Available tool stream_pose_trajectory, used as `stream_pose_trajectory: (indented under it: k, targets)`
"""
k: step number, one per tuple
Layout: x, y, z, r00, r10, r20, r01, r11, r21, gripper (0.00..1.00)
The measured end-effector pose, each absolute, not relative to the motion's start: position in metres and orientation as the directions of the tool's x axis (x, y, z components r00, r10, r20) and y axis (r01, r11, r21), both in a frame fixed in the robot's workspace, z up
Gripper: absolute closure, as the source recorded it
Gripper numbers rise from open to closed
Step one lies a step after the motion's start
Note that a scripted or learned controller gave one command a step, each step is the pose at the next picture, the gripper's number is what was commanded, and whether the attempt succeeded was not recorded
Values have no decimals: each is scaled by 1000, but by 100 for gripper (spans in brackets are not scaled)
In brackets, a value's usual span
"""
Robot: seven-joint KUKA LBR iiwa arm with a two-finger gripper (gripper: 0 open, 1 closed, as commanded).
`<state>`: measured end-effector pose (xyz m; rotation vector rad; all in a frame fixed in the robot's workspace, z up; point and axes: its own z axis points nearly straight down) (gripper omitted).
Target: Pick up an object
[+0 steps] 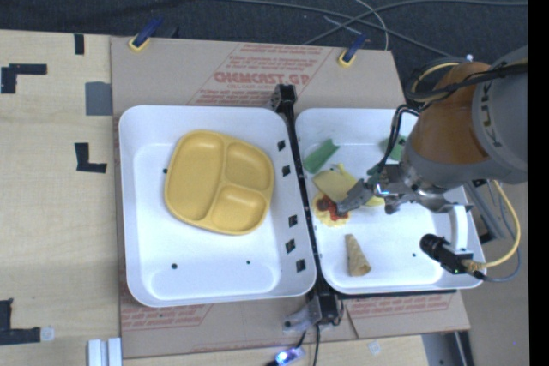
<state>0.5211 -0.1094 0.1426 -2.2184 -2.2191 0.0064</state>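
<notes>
Camera view: the hand [352,203] hangs low in the right bin [446,279], over a yellow piece [336,182] and a red bit [326,205]; whether it is open or closed I cannot tell. A green piece [320,155] and a cone [356,256] lie apart. Best to centre on one item, descend straight, close only once it sits between the tips.

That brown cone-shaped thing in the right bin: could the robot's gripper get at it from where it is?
Probably yes. The cone lies alone on the right bin's bare floor, apart from the other items, and the gripper hangs just above it in the view, with nothing between.
</notes>
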Motion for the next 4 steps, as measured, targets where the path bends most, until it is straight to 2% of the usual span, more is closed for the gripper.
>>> stream_pose_trajectory:
  k: [1,2,3,4]
  targets:
    - [519,-109,89,-1,1000,1,1000,1,-7,0]
    - [520,-108,101,-2,1000,2,1000,2,-5,100]
    - [523,-98,159,-2,1000,0,1000,2,3,100]
    - [526,-92,203,-2,1000,-1,1000,2,3,100]
